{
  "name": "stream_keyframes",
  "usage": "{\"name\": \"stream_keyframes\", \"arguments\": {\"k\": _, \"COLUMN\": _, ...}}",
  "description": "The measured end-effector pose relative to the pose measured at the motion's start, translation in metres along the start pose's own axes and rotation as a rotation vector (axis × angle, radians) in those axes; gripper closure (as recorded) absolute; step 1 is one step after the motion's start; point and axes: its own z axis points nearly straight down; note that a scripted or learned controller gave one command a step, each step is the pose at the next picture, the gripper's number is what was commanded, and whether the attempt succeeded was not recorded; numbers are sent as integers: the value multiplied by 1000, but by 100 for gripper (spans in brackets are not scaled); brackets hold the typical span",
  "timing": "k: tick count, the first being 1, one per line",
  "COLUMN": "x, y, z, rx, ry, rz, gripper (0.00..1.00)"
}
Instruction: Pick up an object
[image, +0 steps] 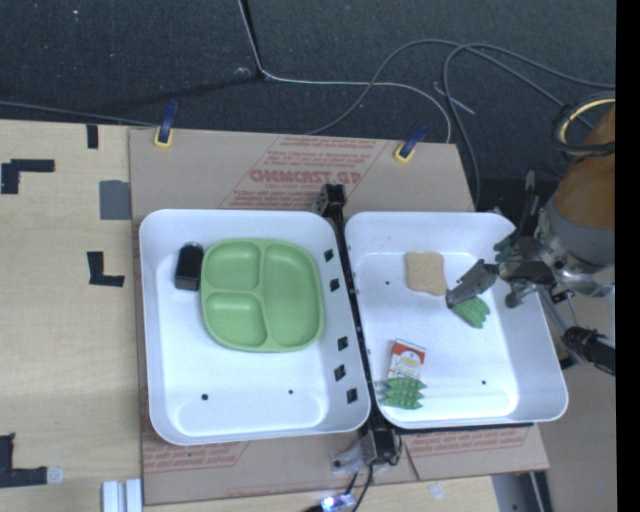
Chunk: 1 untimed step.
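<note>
While the grey arm (580, 215) reaches in from 3 o'clock, its gripper (472, 290) hangs low over the right bin (535, 385), one dark finger touching a bumpy green object (471, 311); whether it grips, I cannot tell. A flat beige piece (425, 272) lies toward 10 o'clock.

Place: robot lab | Evidence: 2 white bins (160, 330), cardboard (300, 170), loose cables (400, 85)

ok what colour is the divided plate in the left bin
Light green, seen in the camera view: the divided plate lies in the left bin.
</note>
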Motion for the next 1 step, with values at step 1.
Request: {"name": "stream_keyframes", "arguments": {"k": 1, "x": 0, "y": 2, "z": -5, "rx": -11, "ry": -2, "rz": -4, "gripper": 0}}
